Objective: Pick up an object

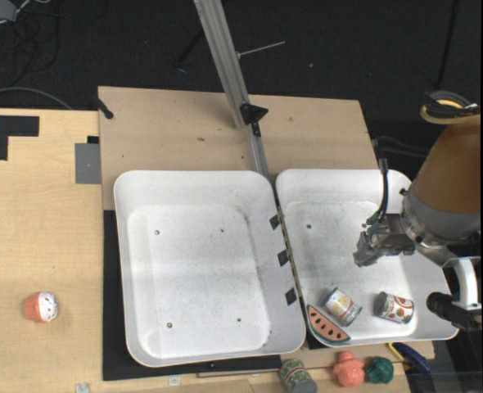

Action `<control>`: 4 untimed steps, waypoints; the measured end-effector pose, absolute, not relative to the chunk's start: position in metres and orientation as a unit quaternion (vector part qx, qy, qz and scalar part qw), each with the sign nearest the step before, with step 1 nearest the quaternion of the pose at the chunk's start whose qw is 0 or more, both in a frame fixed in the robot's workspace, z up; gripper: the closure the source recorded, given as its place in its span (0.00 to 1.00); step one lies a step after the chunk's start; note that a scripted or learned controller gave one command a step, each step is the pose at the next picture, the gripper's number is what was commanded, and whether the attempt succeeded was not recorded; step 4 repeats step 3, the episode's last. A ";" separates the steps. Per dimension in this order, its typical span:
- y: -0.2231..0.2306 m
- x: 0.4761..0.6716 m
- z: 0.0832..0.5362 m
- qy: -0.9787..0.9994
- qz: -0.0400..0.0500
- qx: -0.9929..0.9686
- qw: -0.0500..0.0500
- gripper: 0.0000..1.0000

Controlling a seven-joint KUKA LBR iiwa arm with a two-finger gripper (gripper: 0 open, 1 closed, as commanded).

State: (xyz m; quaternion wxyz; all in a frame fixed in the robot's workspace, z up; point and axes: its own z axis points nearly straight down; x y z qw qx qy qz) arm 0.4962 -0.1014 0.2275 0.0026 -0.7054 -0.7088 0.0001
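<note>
In the right bin (331, 211) lie a small silver can (340, 305), a red-and-white can (394, 308) and a watermelon slice (327, 324) at the front edge. My gripper (369, 252) hangs over the right part of this bin, above and between the two cans, with the grey arm and its orange band behind it on the right. It is dark and small here, so its fingers are hard to read. Nothing is seen held in it.
The left bin (194, 264) sits beside the right one, divided by a ridge with black clips. A metal rail (229, 64) slants up from the bins' back. In front of the bins lie a small can (295, 374), a pink toy (348, 368) and a green toy (379, 369). A red-and-white ball (41, 307) rests on the wooden bench at far left.
</note>
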 end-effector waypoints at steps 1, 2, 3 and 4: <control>-0.047 0.501 0.238 -0.708 0.000 -0.706 0.001 1.00; 0.012 0.501 0.243 -0.709 0.000 -0.705 0.002 1.00; 0.070 0.510 0.233 -0.709 0.001 -0.706 0.002 1.00; 0.070 0.510 0.233 -0.709 0.001 -0.706 0.002 1.00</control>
